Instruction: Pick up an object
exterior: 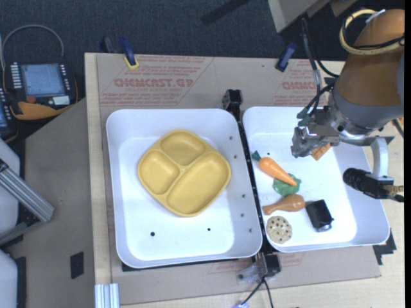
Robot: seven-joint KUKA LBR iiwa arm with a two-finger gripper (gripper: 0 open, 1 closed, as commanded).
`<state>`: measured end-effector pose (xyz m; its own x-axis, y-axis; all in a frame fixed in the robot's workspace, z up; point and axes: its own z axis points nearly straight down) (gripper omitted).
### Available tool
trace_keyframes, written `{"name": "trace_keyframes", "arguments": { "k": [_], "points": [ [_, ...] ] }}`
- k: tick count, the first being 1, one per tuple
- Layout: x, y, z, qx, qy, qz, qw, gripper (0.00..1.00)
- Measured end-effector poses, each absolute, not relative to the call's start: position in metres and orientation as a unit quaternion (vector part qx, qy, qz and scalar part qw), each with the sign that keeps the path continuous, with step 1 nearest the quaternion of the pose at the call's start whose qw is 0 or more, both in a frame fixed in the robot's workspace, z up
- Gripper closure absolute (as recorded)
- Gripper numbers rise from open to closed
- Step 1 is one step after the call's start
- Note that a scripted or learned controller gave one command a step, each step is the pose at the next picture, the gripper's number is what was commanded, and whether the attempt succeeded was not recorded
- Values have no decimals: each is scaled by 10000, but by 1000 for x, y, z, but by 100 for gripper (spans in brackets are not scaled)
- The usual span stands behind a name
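1. Over the right bin (359,236), near its far edge, you see the gripper (308,145) with an orange piece (321,151) just beside its tip; you cannot tell whether it is gripped or how wide the hand stands
2. Along that bin's left edge lie a carrot (277,170), green piece (284,185), drumstick (286,205) and cookie (279,228); a black block (319,214) sits nearer its middle
3. Your left bin (128,223) carries a yellow divided plate (184,172)

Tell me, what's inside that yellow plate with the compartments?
The yellow divided plate sits in the left bin with three compartments, all showing bare yellow. The toy foods, like the carrot and cookie, lie in the right bin. Whatever is beneath the plate is covered.
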<state>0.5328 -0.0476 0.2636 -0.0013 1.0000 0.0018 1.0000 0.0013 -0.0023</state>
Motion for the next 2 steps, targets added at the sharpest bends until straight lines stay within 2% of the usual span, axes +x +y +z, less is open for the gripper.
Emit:
{"name": "trace_keyframes", "arguments": {
  "k": [1,2],
  "points": [
    [530,0,257,-7051,-7091,4,20,100],
    [538,53,252,-7050,-7092,-7,0,100]
  ]
}}
